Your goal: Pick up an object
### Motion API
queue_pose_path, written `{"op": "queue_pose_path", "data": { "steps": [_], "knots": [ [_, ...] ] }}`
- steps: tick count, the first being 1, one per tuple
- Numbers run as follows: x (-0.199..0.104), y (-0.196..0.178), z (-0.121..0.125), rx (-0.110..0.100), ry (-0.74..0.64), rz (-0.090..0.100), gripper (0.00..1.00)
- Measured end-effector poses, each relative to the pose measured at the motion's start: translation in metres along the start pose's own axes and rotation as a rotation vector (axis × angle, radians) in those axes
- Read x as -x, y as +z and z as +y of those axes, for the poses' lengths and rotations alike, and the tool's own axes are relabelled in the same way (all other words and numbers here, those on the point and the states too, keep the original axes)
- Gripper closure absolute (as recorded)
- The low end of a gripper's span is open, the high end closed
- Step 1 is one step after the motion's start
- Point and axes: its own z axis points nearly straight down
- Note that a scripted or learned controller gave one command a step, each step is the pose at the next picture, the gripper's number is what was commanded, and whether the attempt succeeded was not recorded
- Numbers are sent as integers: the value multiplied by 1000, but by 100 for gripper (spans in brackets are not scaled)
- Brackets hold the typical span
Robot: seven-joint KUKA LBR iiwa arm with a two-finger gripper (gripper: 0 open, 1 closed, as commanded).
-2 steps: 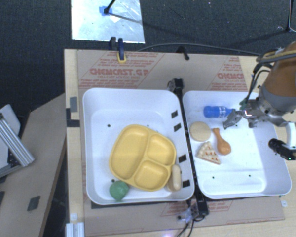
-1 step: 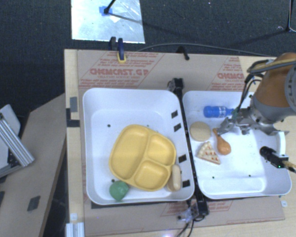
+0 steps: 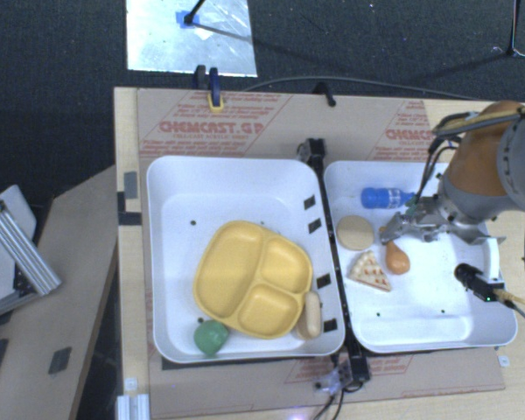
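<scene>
Gripper (image 3: 401, 228) hangs low in the right bin (image 3: 481, 326), finger state indeterminate, just above the small orange object (image 3: 397, 258), the likely target, which lies beside the waffle piece (image 3: 370, 271), so a slightly offset descent risks nudging both.

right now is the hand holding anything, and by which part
Cannot be told. The hand sits just above the orange egg-shaped object in the right bin, but no grasp shows.

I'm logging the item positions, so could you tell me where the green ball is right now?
The green ball sits in the left bin, at its near-left corner, just below the yellow divided tray.
</scene>
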Motion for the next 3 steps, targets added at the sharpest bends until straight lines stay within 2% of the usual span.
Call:
{"op": "queue_pose_path", "data": {
  "steps": [1, 2, 3],
  "knots": [
    [0, -12, 1, 3, 0, -1, 100],
    [7, -57, 3, 5, 1, -2, 100],
    [3, -114, -4, 6, -2, -1, 100]
  ]
}}
